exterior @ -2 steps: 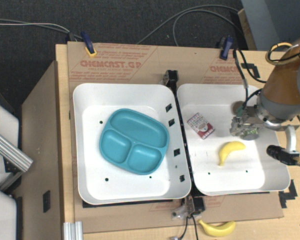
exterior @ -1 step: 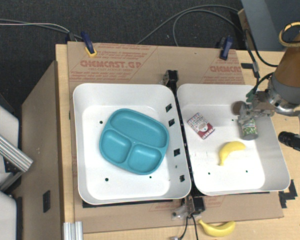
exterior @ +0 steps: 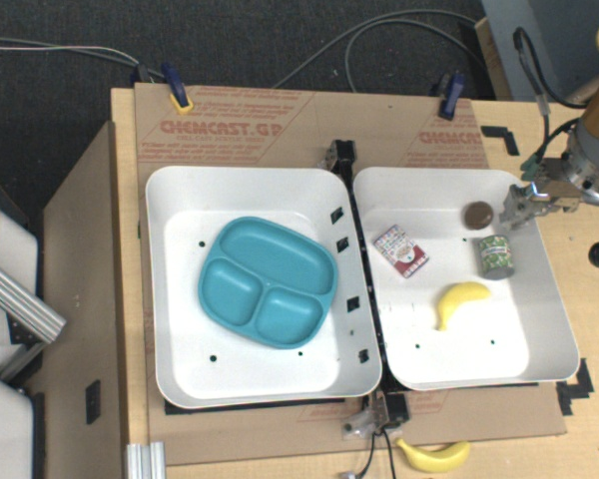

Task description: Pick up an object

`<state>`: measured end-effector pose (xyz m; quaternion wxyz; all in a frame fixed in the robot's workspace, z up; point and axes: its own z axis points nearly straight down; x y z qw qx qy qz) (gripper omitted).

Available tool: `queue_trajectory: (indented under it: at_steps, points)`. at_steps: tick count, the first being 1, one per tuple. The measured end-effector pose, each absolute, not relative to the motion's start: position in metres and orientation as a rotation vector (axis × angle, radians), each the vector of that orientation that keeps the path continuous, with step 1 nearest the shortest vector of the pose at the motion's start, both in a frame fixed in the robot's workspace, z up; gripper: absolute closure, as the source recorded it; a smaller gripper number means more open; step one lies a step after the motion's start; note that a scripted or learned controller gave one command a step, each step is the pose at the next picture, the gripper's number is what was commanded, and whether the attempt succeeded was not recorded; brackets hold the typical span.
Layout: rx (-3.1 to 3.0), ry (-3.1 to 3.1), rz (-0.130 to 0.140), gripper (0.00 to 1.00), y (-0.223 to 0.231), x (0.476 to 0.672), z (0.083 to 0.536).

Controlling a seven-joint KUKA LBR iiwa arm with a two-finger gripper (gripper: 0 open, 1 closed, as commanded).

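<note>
While tool [exterior: 520, 206] hovers | green packet [exterior: 495, 254] just below-left, apart

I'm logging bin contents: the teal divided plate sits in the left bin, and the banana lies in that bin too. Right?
Not quite. The camera view shows the teal divided plate in the left bin, but the banana lies in the right bin.

The grey KUKA arm [exterior: 591, 118] reaches in from the right edge of the view, its metal two-finger gripper [exterior: 519, 206] hanging low at the far right, pointed leftward and downward.
</note>
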<state>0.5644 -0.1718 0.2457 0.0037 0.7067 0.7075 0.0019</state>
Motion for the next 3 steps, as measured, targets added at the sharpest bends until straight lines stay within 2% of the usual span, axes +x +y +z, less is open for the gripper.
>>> queue_trajectory:
  at_steps: [1,2,3]
  points:
    - [2.214,2.218,0.007,1.00,-0.172,0.566,0.300]
    - [2.219,2.230,0.000,1.00,-0.123,0.550,0.283]
    - [2.217,2.231,0.001,1.00,-0.072,0.543,0.280]
